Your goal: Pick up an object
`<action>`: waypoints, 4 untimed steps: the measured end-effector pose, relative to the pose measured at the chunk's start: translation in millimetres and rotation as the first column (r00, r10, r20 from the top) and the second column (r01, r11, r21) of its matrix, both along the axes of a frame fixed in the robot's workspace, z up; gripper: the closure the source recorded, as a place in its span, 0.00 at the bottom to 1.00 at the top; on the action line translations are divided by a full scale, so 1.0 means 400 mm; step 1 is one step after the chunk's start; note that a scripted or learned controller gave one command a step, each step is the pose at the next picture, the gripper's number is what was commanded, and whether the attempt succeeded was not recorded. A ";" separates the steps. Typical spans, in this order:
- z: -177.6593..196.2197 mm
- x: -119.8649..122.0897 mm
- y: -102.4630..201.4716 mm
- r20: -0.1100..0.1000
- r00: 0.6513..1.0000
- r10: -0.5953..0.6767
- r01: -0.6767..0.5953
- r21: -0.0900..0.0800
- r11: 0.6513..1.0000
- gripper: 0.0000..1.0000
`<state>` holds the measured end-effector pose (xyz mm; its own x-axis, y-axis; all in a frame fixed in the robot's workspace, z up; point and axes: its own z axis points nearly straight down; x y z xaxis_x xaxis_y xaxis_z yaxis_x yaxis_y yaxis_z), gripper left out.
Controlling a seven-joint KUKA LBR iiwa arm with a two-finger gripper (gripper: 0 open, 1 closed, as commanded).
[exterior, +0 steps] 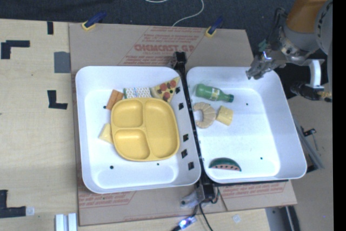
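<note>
Two white bins (89,116) sit on cardboard (162,43) over a wooden bench (32,132). Left holds a yellow tray (145,128); right, a green bottle (213,93) at ten o'clock. At two o'clock, the gripper (258,70) hovers, its grip unreadable.

The gripper (258,71) hovers over the right bin's (281,132) far corner, well apart from the green bottle (213,93).

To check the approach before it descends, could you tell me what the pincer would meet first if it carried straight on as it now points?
Probably the right bin's far-right rim or bare floor; the pincer hangs there, but depth is unclear.
</note>
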<state>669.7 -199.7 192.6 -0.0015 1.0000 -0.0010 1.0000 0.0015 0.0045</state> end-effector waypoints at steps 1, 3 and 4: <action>0.086 0.002 0.002 -0.001 1.000 0.000 0.000 0.001 1.000 1.00; 0.062 -0.070 0.262 -0.008 1.000 0.004 -0.004 0.002 1.000 1.00; 0.106 -0.111 0.350 -0.007 1.000 0.003 -0.003 0.003 1.000 1.00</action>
